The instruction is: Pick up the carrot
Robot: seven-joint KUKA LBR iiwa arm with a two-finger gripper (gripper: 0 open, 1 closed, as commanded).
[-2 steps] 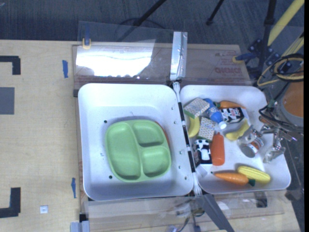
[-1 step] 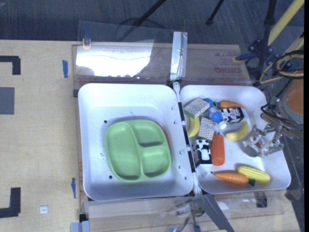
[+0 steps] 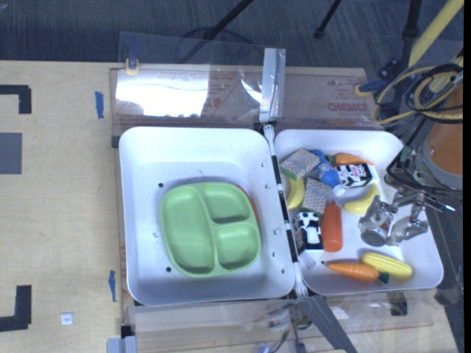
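Two bins: a left bin [image 3: 140,160] and a right bin [image 3: 427,271] sit side by side on the bench, their inner rims touching, so that goods can pass from one to the other.
Left bin: it carries a green divided plate [image 3: 211,228] lying flat near its middle, a likely drop-off place.
Right bin: toy foods crowd its left half, heaped against the rim shared with the left bin, which leaves the right half more open for the arm.
Carrot: the carrot [image 3: 353,271] lies flat along the right bin's front edge, pointed end toward the shared rim, thick end touching a yellow corn cob [image 3: 388,265].
Neighbours: an orange-red bottle shape [image 3: 333,227] stands just behind the carrot; a banana [image 3: 295,192] and a black-and-white carton [image 3: 311,232] lie along the shared rim.
Gripper: the gripper [image 3: 388,223] hangs over the right bin's middle, behind the carrot and apart from it.
Jaws: cannot tell whether they are spread or closed; the metal parts blur together, and nothing shows between them.
Arm: the wrist [image 3: 449,153] with its orange band enters over the right bin's right edge.
Stage: judged an approach; the carrot is not yet lifted.
Risk: the corn cob touching the carrot may be nudged or caught in the same pinch.
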